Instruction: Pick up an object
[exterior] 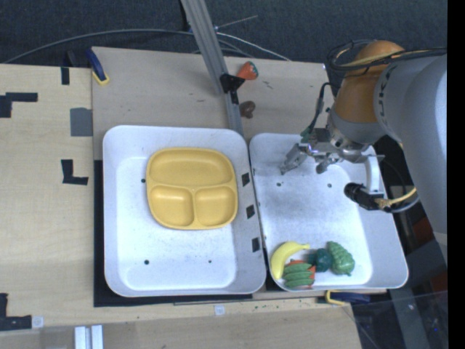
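Nearest the camera, a small cluster of toy food lies in the near corner of the shallow white right-hand bin: a curved yellow plastic banana, a green ridged toy vegetable with a red band touching it on the near side, a small dark teal piece just beyond that, and a knobbly green toy like broccoli on the side away from the banana. These are the likely things to pick, and none is lifted; all rest on the bin floor.

Left of that bin, touching it along one wall, sits the second shallow white bin, and in it lies a yellow plastic divided plate with three compartments, toward its far half.

Farther back over the right-hand bin, near its far wall and well apart from the toy cluster, hangs the two-finger gripper of the grey arm with the orange band. Its fingers appear spread, with bare bin floor showing between them and nothing pinched.

Judging from this, the task is at the approach step, before any grasp. The next move calls for carrying the gripper toward the near corner, lining its spread fingers over one piece, probably the banana at the cluster's edge, then descending and closing without nudging the neighbours touching it.
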Tool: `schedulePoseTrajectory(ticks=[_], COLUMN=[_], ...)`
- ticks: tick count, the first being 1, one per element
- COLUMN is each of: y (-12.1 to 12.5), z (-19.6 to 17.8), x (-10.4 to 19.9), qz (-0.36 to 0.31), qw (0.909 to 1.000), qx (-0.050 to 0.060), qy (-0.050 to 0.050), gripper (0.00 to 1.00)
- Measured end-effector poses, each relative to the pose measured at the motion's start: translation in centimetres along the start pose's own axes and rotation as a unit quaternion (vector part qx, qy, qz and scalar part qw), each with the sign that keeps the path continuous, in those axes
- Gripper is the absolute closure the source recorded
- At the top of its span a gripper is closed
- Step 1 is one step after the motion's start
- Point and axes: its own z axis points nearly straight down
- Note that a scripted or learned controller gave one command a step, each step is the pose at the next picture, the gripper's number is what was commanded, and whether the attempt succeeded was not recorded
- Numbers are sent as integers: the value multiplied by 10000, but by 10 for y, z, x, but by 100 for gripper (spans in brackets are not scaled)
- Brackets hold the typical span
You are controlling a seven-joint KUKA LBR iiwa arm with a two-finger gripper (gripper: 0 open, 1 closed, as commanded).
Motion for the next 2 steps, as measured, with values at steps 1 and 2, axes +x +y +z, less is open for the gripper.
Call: schedulePoseTrajectory(ticks=[1,2], y=[0,0], z=[40,28], x=[1,2], qz=[-7,-10], qw=[10000,10000], qx=[-20,-20], qy=[-5,1], gripper=[0,100])
